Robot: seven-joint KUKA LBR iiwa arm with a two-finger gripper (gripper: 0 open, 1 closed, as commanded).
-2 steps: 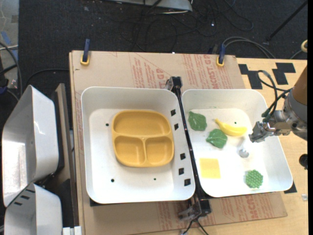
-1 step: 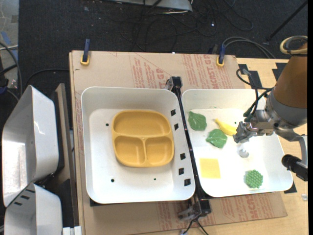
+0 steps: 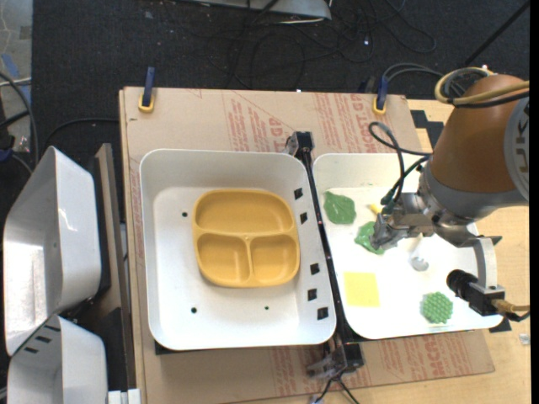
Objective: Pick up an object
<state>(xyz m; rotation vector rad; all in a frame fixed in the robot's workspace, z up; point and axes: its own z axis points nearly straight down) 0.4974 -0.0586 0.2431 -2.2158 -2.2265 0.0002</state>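
Observation:
In the right bin (image 3: pixel 396 331) lie several small objects. A flat green piece (image 3: pixel 339 207) rests near the bin's left wall. A second green piece (image 3: pixel 366 240) lies just right of it, and my gripper (image 3: pixel 386 230) is low over its right edge, partly covering it. Nearer the front of the bin I see a flat yellow square (image 3: pixel 361 289), a round knobbly green object (image 3: pixel 436 307) and a small pale object (image 3: pixel 418 264). The arm's orange band (image 3: pixel 476 141) and grey wrist hang over the bin's right half and hide part of its floor.
The left bin (image 3: pixel 168 310) holds a yellow divided plate (image 3: pixel 247 236). A black divider with clips (image 3: pixel 318 251) runs between the two bins. A black fitting on the arm (image 3: pixel 472 291) sits over the right bin's front right corner. Cables trail across the back of the cardboard bench.

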